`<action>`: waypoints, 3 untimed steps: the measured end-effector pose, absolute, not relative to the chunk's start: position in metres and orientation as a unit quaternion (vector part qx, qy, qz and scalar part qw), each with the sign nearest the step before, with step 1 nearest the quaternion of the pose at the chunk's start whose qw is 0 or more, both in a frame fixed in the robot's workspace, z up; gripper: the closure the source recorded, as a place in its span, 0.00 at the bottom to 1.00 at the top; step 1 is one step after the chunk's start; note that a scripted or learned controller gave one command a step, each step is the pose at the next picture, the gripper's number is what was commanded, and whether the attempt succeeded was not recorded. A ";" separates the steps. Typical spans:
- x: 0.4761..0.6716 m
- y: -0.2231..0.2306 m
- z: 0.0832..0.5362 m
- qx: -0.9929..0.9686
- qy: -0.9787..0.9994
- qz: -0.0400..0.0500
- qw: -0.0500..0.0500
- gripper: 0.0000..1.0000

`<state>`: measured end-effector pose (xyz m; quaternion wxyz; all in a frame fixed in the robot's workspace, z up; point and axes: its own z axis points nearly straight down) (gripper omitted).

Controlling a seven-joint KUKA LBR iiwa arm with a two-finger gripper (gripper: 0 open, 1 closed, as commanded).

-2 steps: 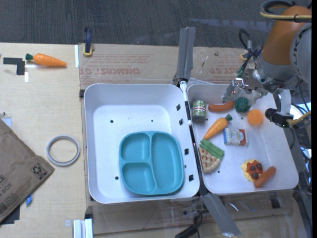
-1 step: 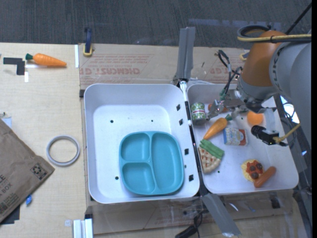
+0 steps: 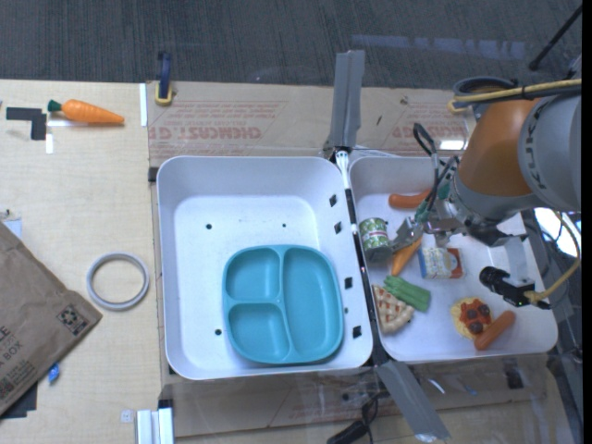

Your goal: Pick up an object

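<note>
My gripper (image 3: 408,239) hangs low in the right bin (image 3: 532,340), near its left side, on the grey arm with the orange band (image 3: 499,151). Its tip is right over the upper end of a small orange carrot (image 3: 402,260). A green can (image 3: 374,234) stands just left of it, and a white carton (image 3: 441,264) lies just right. An orange sausage (image 3: 407,199) lies behind it. In front are a green pea pod (image 3: 409,292) and a waffle wedge (image 3: 392,312). I see nothing lifted.
A red-topped yellow toy (image 3: 473,315) and another sausage (image 3: 495,329) lie at the bin's front right. The left bin (image 3: 185,248) holds a teal divided plate (image 3: 282,303). On the bench to the left are a toy carrot (image 3: 85,112), a tape ring (image 3: 117,278) and a cardboard box (image 3: 32,331).
</note>
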<state>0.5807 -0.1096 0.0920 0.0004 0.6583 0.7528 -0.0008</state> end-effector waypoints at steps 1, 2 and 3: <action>0.536 -0.104 0.161 0.579 0.816 0.000 0.000 0.00; 0.615 -0.114 0.092 0.575 0.818 0.000 0.001 0.00; 0.588 -0.113 0.092 0.550 0.835 0.000 0.000 0.00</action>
